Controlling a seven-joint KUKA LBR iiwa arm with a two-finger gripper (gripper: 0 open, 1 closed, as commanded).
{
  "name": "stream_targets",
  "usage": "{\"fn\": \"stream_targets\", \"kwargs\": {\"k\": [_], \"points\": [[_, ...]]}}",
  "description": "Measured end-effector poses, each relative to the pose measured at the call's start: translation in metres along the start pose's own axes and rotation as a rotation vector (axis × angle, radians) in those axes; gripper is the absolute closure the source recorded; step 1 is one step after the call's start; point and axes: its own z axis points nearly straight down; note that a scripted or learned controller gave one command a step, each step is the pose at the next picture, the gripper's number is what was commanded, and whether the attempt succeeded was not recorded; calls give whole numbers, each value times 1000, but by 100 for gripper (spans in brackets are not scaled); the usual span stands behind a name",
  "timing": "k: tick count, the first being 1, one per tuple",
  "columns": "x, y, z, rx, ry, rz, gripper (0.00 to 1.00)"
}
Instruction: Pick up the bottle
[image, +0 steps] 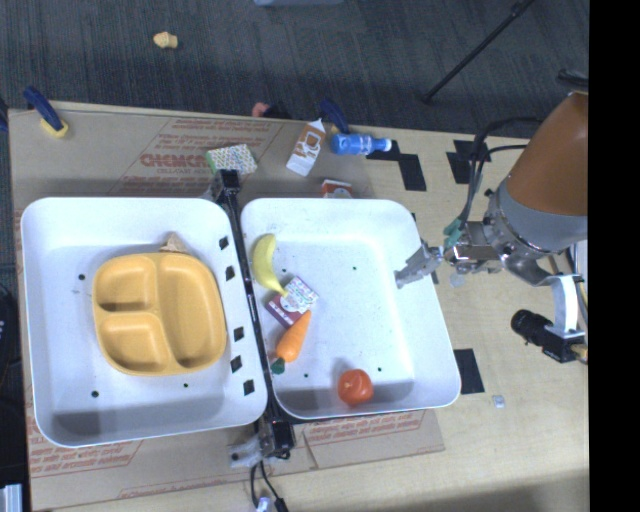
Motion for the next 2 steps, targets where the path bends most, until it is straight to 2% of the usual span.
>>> {"fn": "stream_targets", "kwargs": {"k": [1,2], "points": [[0,0,-10,2,0,-5,100],[-14,-35,6,0,-1,-4,100]]}}
